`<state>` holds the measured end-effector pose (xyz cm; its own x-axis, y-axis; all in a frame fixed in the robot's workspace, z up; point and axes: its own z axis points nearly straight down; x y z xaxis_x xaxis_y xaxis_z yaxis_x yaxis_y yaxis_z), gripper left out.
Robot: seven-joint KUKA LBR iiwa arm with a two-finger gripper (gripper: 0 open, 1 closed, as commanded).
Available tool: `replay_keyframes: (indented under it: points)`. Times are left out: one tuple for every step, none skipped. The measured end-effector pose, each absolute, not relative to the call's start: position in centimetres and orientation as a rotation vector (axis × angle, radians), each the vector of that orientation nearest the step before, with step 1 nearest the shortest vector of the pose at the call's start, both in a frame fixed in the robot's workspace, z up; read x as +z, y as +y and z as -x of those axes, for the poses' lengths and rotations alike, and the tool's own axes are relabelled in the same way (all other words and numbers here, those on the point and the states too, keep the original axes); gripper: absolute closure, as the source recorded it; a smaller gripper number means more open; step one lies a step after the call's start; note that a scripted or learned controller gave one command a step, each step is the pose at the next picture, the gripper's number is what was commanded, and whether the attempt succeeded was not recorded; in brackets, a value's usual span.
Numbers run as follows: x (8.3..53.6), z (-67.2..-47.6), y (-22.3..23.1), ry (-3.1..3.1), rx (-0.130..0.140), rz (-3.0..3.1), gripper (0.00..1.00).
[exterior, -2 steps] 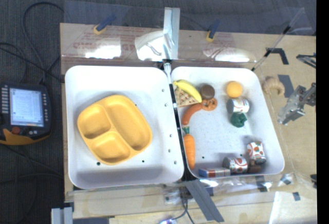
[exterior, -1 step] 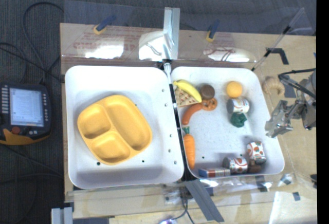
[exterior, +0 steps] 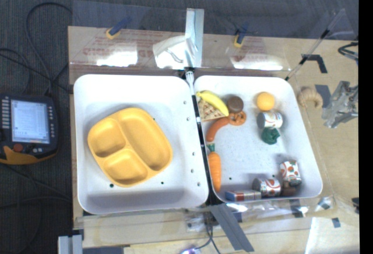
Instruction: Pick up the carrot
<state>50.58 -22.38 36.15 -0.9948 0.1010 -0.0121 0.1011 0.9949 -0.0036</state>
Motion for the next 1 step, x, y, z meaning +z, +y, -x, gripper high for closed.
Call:
replay_keyframes:
  points:
    - [32.93,-48.53,-22.29,3.139,-0.001,0.057,1.0]
